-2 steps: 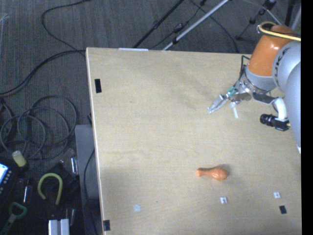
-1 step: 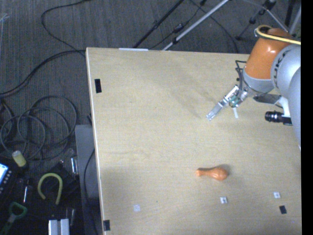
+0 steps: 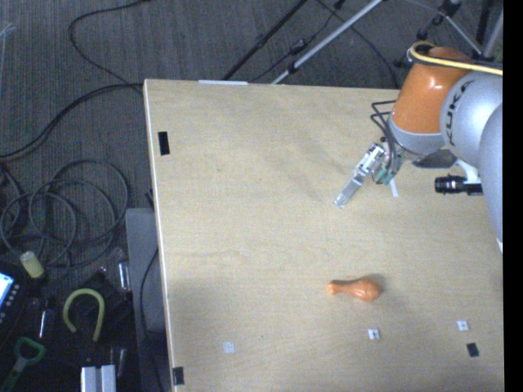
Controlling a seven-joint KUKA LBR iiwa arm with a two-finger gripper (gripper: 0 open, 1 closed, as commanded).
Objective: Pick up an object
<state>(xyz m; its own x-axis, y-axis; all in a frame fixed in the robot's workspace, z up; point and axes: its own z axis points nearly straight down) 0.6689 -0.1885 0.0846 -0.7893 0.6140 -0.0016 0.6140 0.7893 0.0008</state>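
The arm comes in from the right at the far side of the scene, its grey body topped by the orange band, and it hangs over the pale wooden surface. At its end the jaws point down and to the left, slanting toward the middle of the surface; they look like a slim, light-coloured pair lying close together, though the view is too small and blurred to tell whether they are apart or together, and nothing can be made out between them. The one loose thing on the surface is a small orange object, shaped like a pear or skittle with a rounder end to the right and a narrow neck pointing left. It lies on its side in the near half of the surface, nearer than the jaws and well apart from them, slightly to their right. A few small dark and white marks dot the near right corner of the surface, and a black tag sits near its far left edge. On the grey carpet to the left lie looping black cables and a green hook-shaped tool.
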